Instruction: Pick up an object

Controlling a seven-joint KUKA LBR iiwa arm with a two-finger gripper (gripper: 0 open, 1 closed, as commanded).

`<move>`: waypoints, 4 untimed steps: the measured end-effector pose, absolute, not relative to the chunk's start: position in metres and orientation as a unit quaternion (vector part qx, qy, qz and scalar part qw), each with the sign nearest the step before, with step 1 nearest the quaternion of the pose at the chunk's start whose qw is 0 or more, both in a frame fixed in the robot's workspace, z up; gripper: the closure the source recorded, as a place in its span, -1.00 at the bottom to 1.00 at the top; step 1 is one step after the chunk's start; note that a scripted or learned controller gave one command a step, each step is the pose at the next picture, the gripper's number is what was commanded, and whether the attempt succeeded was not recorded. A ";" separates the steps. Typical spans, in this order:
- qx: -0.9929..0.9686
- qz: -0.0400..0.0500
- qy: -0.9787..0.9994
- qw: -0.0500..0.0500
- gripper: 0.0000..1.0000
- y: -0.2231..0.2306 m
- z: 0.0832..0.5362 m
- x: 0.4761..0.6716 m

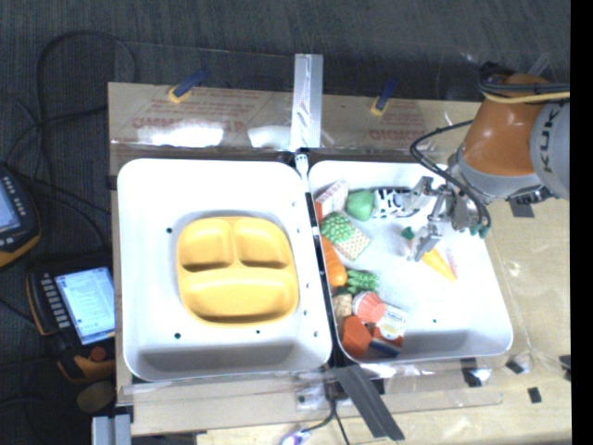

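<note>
Toys crowd the right bin's (482, 276) left side; the gripper (428, 239), fingers slightly apart and holding nothing, hangs beside an orange cone (443, 263).

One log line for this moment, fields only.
arm: over right bin | gripper: above orange cone | grasp: unconfirmed | left bin: yellow tray

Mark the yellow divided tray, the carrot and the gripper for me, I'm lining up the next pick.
yellow divided tray (237, 269), camera view, centre of its large lower compartment.
carrot (334, 262), camera view, middle of its orange body.
gripper (427, 241), camera view, between its fingertips.
</note>
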State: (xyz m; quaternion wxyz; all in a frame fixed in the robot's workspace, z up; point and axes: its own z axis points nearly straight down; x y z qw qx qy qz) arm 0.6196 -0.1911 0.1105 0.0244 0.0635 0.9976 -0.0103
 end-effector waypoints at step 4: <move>0.189 -0.001 0.982 0.003 -1.00 -0.196 0.087 0.599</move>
